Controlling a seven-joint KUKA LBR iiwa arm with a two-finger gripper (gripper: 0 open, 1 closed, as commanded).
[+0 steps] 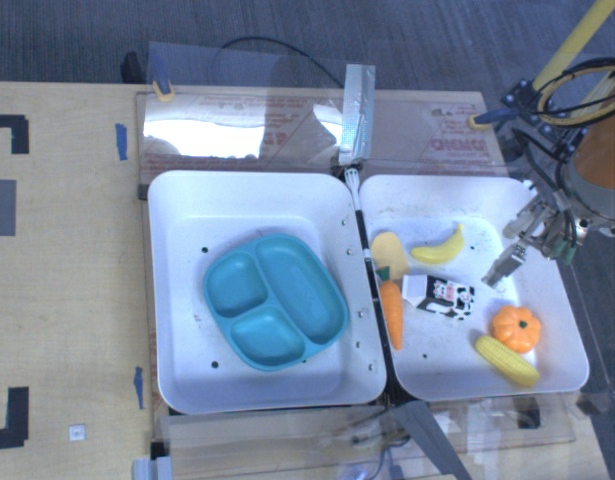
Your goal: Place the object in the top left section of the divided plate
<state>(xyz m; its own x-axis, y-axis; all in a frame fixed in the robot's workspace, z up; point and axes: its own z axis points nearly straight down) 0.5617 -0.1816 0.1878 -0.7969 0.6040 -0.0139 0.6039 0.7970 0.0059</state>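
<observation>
A blue divided plate [277, 301] with three sections lies in the left bin [187, 208], tilted a little; nothing lies in its sections. The right bin [567, 368] holds a yellow banana [439, 247], a pale yellow pear-like fruit [389, 253], an orange carrot [392, 314], a black and white carton [439, 294], an orange pumpkin [516, 328] and a corn cob [506, 359]. My gripper [515, 245] hangs over the right bin's upper right part, open, with nothing between its fingers. It is right of the banana and above the pumpkin.
A clear plastic sheet and a silver taped post [358, 113] stand behind the bins. Yellow and black cables [577, 63] run at the upper right by the arm. The wooden bench [57, 268] stretches to the left.
</observation>
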